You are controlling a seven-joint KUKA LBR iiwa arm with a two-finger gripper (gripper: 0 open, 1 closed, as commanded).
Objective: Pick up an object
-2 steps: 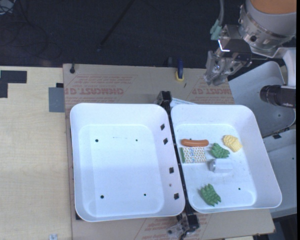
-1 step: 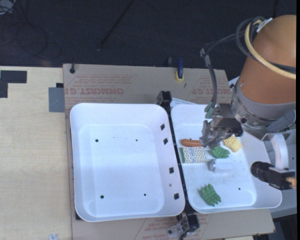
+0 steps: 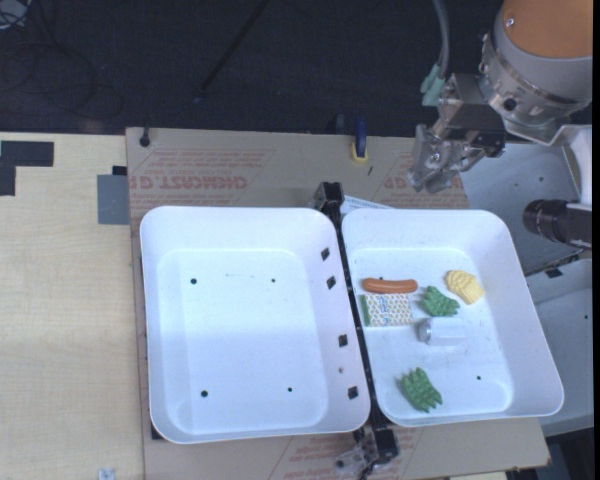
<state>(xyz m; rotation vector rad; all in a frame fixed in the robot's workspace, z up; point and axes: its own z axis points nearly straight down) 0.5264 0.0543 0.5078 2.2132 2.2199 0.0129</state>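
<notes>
The right bin [image 3: 525,298] holds several small items: an orange sausage-shaped piece [image 3: 390,286], a patterned green-and-white packet [image 3: 387,310], a yellow lump [image 3: 465,286], a green leafy piece [image 3: 439,302], a small grey object [image 3: 424,332] and another green leafy piece [image 3: 419,389]. My gripper [image 3: 435,173] hangs high above the bin's far edge, well clear of all the items, and I see nothing between its fingers.
The left bin [image 3: 170,268] sits beside the right one, joined by black clips along the middle divider [image 3: 342,308]. Both rest on a cardboard sheet [image 3: 230,173] on a light wooden bench [image 3: 50,308]. A dark cylinder [image 3: 555,221] juts in at the right.
</notes>
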